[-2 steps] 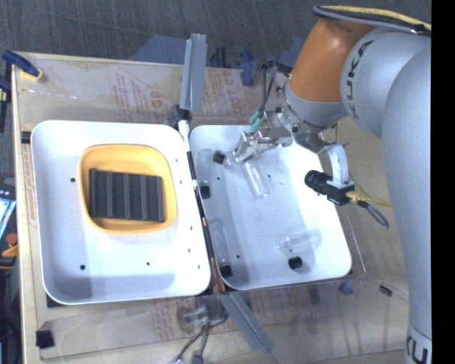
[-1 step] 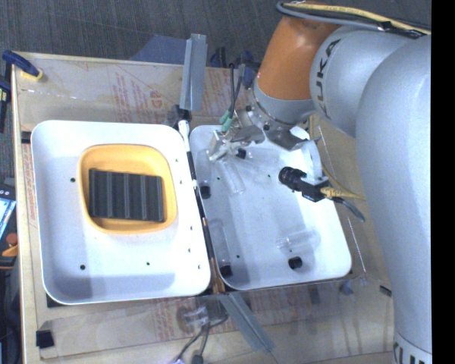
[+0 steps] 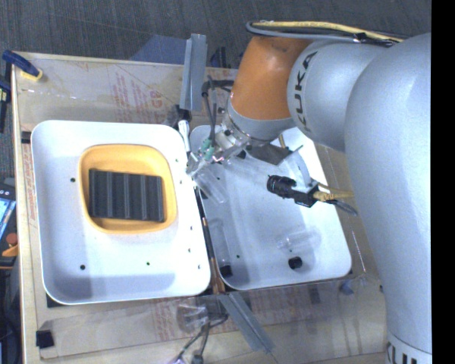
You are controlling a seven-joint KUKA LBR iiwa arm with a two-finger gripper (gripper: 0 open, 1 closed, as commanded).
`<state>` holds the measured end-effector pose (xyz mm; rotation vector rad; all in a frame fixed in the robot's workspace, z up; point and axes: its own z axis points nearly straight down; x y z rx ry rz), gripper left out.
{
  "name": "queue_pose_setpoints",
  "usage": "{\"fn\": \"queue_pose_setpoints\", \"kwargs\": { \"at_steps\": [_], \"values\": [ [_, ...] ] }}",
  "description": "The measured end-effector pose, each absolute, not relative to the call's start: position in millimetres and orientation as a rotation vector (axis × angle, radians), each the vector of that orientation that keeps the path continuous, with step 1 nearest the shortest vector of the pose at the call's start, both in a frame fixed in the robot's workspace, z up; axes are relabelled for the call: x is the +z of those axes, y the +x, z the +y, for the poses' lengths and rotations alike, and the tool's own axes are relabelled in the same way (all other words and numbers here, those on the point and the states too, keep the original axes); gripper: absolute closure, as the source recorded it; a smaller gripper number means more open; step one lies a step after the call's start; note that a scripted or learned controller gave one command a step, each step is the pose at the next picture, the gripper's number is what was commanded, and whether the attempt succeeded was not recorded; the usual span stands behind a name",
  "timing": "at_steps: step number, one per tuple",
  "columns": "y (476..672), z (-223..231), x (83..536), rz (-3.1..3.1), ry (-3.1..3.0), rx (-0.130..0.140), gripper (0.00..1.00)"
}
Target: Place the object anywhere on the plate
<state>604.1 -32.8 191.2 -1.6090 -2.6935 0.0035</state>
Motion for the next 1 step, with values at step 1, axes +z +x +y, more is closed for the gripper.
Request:
{"fn": "queue_pose_setpoints", "kwargs": {
  "at_steps": [1],
  "values": [
    [604.1, -33.3, 191.4, -2.694, -1.610, 0.003, 0.00]
  ]
}}
